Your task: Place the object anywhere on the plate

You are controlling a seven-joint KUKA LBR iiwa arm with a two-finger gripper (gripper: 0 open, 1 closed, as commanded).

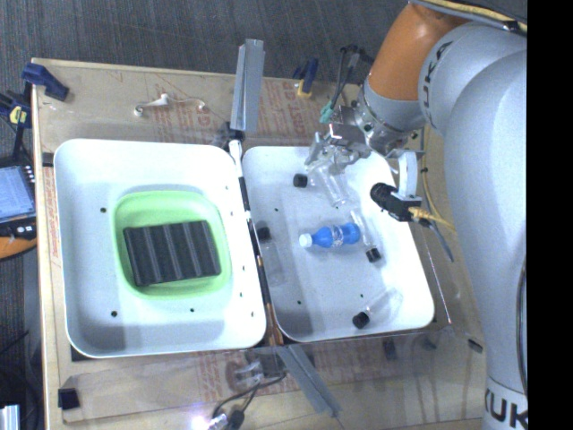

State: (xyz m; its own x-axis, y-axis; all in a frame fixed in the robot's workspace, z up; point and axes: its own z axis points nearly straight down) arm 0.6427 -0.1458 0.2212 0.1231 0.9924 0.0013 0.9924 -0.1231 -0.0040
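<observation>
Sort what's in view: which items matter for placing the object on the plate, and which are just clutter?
Job:
- green plate with its dark ribbed insert, left bin
- blue bottle, right bin
- gripper above the right bin's far end

Lying about:
- blue clamp on the bench
- small black pieces in the right bin

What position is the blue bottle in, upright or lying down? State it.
Lying down. The blue bottle rests on its side on the right bin floor, white cap pointing toward the left bin.
</observation>
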